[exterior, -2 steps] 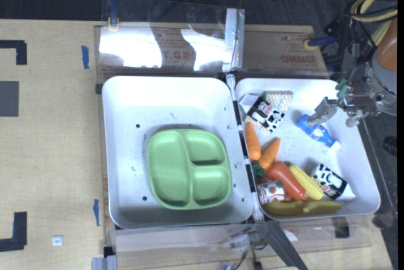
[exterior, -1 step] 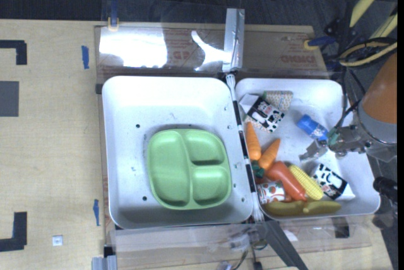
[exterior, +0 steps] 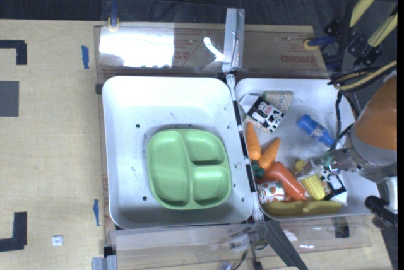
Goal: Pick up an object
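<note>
The hand [exterior: 328, 164] hangs low over the right bin [exterior: 297, 87], beside the corn cob [exterior: 314, 186]; its grip I cannot tell. Next, I'd guess, it must settle squarely onto the corn.

The hand [exterior: 329, 164] is too small and cluttered to read (its arm [exterior: 380, 127] cut off at right).

The gripper [exterior: 329, 164] is placed low over the right bin [exterior: 297, 89]. A corn cob [exterior: 314, 187] is found just beside it, toward the near wall. Carrots [exterior: 264, 152] are piled further left of it. A bottle [exterior: 314, 127] lies just behind it. A divided plate [exterior: 188, 167] is set well left, in the left bin [exterior: 126, 98].
</note>
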{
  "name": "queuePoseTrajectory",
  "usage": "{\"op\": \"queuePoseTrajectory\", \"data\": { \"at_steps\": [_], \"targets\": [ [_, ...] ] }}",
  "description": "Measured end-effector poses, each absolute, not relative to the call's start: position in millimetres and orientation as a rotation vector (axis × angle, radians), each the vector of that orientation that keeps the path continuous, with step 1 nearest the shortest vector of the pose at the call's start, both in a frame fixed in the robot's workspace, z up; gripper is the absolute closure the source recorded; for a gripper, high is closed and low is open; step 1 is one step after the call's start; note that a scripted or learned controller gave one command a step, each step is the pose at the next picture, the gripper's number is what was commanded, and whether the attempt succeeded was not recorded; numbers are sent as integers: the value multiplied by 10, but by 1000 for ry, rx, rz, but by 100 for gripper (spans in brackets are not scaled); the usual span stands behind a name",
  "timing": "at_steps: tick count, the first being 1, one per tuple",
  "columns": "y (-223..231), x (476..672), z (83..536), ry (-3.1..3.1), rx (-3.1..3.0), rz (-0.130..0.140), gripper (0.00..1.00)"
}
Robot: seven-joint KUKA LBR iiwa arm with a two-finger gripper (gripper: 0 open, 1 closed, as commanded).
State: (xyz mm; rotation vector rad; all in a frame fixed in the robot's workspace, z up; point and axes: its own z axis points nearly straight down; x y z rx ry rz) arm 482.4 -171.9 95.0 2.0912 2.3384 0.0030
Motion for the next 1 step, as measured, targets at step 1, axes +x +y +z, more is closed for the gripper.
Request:
{"op": "queuePoseTrajectory", "data": {
  "at_steps": [1],
  "targets": [
    [-1726,4838,1046,2337,2091,5,100]
  ]
}}
